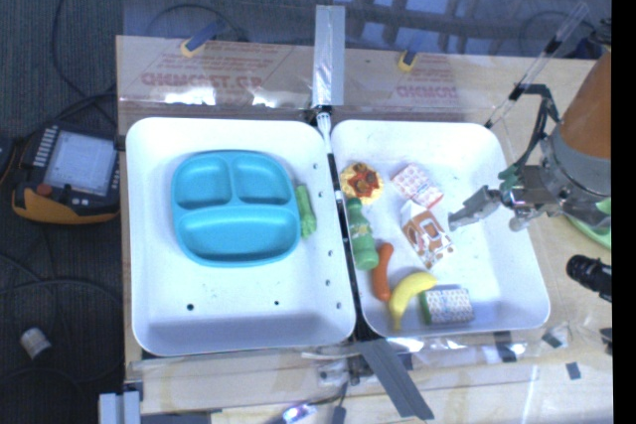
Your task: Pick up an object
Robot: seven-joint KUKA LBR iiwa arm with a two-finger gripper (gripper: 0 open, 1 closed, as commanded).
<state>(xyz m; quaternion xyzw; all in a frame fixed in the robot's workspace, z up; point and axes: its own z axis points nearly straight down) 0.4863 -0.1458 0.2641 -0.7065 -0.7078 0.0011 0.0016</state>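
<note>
One gripper (467, 212) above the right bin (512, 258), finger spread unclear, nothing visibly held.

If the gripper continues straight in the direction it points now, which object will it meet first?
The gripper points left across the right bin. First in that line is probably the orange-and-white carton, just beyond its tip. Its height above the bin is unclear, so it might pass over.

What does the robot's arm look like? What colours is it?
The arm is a fat grey tube with an orange band above the wrist. Thin black cables loop beside it. At its end sits the tool, made of grey metal with small green bits near its base.
</note>
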